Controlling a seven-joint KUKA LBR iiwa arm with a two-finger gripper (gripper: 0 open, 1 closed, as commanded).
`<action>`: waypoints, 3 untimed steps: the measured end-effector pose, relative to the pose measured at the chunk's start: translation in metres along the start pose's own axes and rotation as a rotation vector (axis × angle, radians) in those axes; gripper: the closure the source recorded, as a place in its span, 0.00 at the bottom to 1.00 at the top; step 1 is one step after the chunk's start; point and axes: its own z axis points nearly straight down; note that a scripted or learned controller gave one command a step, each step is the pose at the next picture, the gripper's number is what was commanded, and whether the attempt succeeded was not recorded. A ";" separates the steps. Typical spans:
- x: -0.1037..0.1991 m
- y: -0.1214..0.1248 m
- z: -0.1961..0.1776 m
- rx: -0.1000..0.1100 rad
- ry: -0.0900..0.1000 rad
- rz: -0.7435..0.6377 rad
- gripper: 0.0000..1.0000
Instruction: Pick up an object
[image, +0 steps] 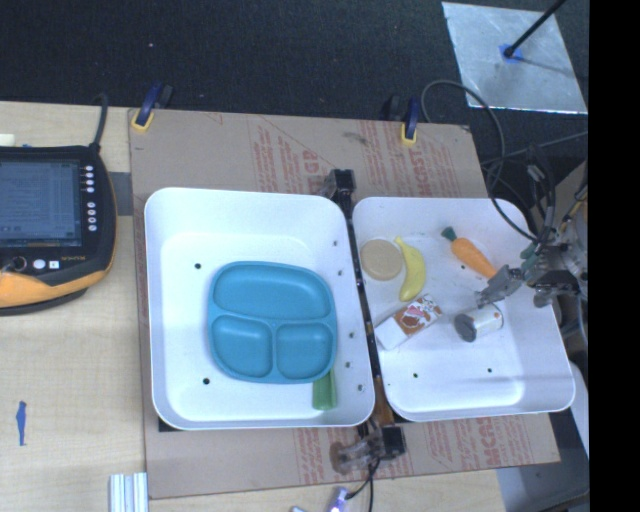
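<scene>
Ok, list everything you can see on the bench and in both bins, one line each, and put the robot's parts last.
Bins: two, white, side by side on the bench.
Divided plate: one, blue, middle of left bin.
Green block: one, green, left bin, by plate's lower right corner.
Round disc: one, tan, right bin, upper left.
Banana: one, yellow, beside the disc.
Carrot: one, orange, right bin, upper middle.
Small packet: one, white and red, below the banana.
Cylinder: one, grey-white, lying mid-right.
Tablet pendant: one, black and orange, far left.
Pincer: one, grey, above the cylinder.
</scene>
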 end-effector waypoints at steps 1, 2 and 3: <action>-0.003 0.026 0.118 -0.003 -0.004 0.000 0.00; -0.003 0.026 0.109 -0.001 -0.005 -0.003 1.00; 0.072 0.068 0.040 -0.001 0.001 0.000 1.00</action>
